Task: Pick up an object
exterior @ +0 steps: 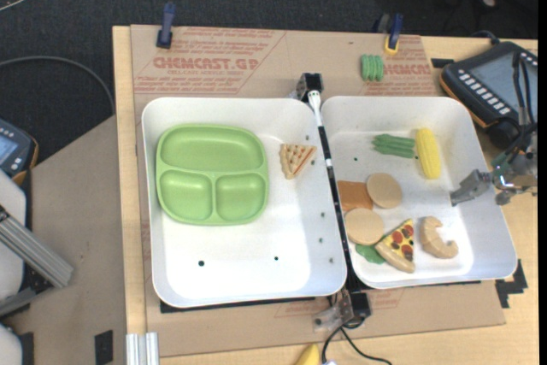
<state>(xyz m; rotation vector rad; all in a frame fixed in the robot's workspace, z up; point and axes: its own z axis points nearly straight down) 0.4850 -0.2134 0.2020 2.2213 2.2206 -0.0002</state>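
Note:
The right bin [453, 120] holds several toy foods. A yellow corn cob [427, 152] lies beside green beans [393, 145] at the back. In the middle are a tan round piece [384, 190] and a brown slab [353, 195]. At the front sit another tan round [365, 226], a pizza slice [399, 245] and a bitten tan ring [438, 238]. My gripper [475, 186] reaches in low over the bin's right side. It stands right of the tan round and above the bitten ring, with nothing seen in it.
The left bin [239, 278] carries a green divided plate [209, 175] and a waffle wedge [297, 158]. A green toy [372, 67] lies on the cardboard behind the bins. Blue clamps [165, 26] hold the board. A black pendant [487, 81] rests at the right.

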